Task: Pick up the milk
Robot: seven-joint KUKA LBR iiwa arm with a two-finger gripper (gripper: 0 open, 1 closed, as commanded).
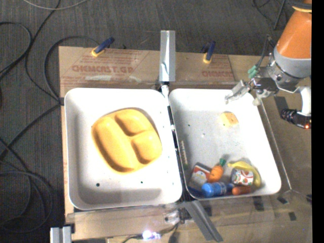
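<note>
camera view: fixed overhead, looking down at a slant on both bins.
gripper (242,91): sits over the far right corner of the right bin (202,110), arm (296,39) coming in from the right w/ the orange band up top. Fingers look spread apart w/ nothing between them, so it's released, tho they're small and a bit blurry.
milk (200,174): prob the small red/white carton, lying tipped over at the near edge of the right bin, toward its near left corner. Label's too small to read, so that ID is a guess.
neighbours: carrot-ish orange thing (216,173) touching it on the right, blue bottle (212,189) just beside it toward the near rim, banana (249,168) and a red/white can (241,176) further along the near edge. Crowded.
key relation: milk lies well apart from the gripper, diagonally toward near left, basically the bin's opposite side.
long axis: looks to run roughly left-right, slightly skewed; can't say exactly.
left bin (81,105): yellow divided tray (126,139), not relevant.
</note>
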